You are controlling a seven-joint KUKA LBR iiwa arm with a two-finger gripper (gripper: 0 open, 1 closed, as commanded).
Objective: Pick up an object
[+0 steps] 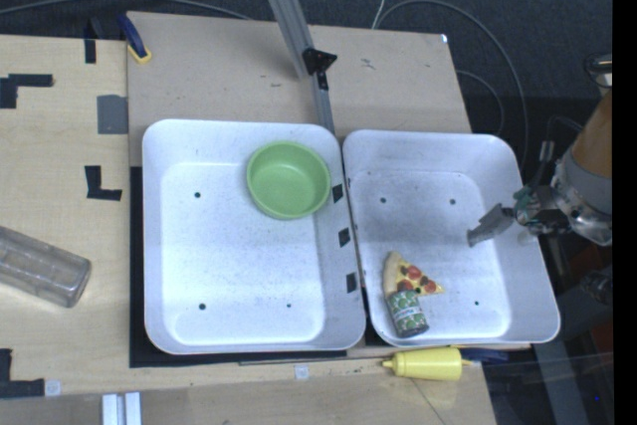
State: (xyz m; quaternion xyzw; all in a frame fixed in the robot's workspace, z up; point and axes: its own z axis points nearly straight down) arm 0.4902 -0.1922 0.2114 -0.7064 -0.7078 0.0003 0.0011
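The hand (490,224) hovers at the right edge of the right bin (428,146), right of centre in the frame; whether it is apart or together I cannot tell, and nothing shows clamped in it. The nearest things to pick lie down and left of it, on the bin floor: a pizza slice (408,274) and, touching it below, a small green can (407,312) whose long axis runs roughly up-down the frame. A green bowl (288,179) sits in the left bin (179,244), well apart.
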